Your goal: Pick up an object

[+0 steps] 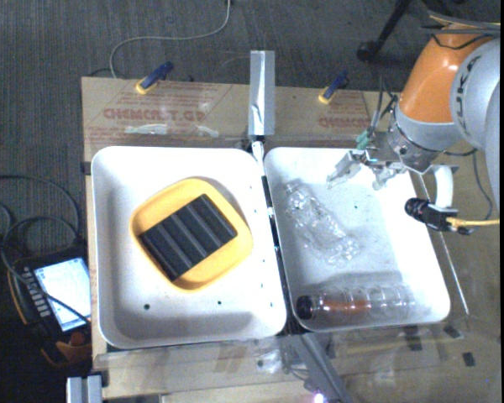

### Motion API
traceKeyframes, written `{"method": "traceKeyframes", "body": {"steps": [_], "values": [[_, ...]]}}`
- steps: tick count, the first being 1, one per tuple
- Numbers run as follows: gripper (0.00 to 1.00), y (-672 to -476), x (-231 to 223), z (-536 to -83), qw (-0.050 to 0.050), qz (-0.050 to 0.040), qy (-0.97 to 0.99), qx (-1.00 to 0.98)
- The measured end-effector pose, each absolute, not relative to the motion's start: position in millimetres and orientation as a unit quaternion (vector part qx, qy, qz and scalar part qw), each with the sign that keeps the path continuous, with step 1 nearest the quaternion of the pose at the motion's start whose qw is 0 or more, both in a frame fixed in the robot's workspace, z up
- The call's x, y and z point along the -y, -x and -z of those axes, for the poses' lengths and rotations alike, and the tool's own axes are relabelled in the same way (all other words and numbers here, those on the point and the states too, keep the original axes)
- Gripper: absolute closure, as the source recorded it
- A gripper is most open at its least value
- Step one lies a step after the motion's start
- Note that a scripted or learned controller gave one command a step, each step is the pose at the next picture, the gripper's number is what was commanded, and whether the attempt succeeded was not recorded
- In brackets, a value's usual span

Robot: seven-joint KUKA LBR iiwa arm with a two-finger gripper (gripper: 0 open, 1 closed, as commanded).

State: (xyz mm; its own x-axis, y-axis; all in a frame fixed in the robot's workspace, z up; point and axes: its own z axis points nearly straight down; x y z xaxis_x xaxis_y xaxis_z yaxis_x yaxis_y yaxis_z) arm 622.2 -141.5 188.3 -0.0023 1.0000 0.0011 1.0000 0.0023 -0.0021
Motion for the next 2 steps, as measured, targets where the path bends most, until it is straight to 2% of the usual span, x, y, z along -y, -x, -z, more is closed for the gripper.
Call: {"method": "traceKeyframes", "body": {"steps": [1, 2], "values": [[0.0, -620.0, 129, -368, -0.001, -0.0001, 0.656, 0.755], [0.0, -559.9, 99, -227, 0.001, -0.0006, 0.693, 0.721]]}}
